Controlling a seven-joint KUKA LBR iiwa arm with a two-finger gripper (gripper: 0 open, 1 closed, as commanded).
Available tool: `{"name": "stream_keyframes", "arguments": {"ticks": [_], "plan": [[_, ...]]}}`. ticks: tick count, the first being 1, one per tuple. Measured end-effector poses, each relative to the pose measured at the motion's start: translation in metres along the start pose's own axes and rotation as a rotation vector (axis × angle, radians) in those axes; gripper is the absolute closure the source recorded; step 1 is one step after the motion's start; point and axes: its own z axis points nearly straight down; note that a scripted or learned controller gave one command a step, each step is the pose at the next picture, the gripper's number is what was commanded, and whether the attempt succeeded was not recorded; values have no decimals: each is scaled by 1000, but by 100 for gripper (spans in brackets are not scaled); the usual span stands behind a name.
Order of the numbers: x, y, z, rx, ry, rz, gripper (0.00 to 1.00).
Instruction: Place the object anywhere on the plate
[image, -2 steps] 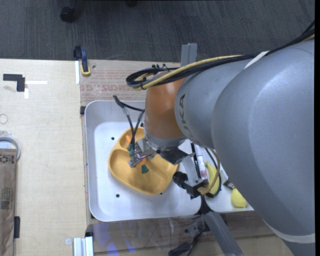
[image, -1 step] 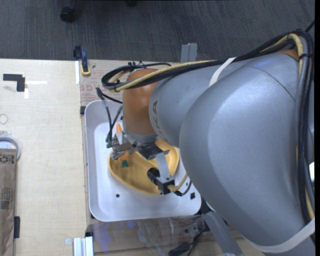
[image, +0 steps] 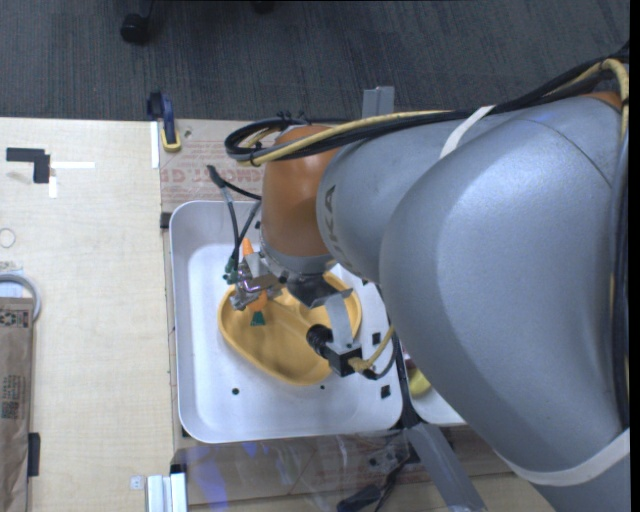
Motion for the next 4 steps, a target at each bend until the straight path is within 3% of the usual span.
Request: {"name": "stream_keyframes", "arguments": {"ticks": [1,2,3,4], "plan": [[30,-61,9,7,-21,-221,100],[27,-61,0,9,-21,-213,100],[15,-8,-89,31,-13,-349,100],[29,-54,10,16,-16,-268,100]]}}
